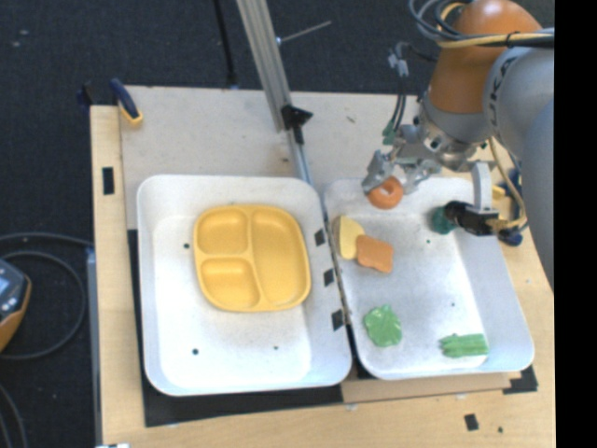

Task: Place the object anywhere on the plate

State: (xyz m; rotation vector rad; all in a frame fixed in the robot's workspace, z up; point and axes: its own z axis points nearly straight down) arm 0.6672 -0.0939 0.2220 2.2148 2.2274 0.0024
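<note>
- Gripper (390, 177) hangs over the far-left corner of the right bin (485, 278), below the orange band of the arm (476, 54).
- Small orange ball-like object (385, 193) sits right at the fingertips. It looks pinched between them, but the metal parts blur together at this slant; cannot tell how far the fingers are parted or whether the grasp is firm.
- Object appears at or a little above the bin floor, near the bin's far wall.
- Rest of the right bin: pale yellow piece (348, 235) and orange-brown piece (375, 254) touching each other by the left wall; green lump (382, 326) near the front; flat green piece (464, 345) at the front-right corner; dark green item (442, 219) by the right wall.
- Yellow plate (252, 257), three compartments, lies in the middle of the left bin (168, 343), nothing on it.
- Judgement: task at the pick stage. Left to do: lift, carry across the divide between bins, release over the plate.
</note>
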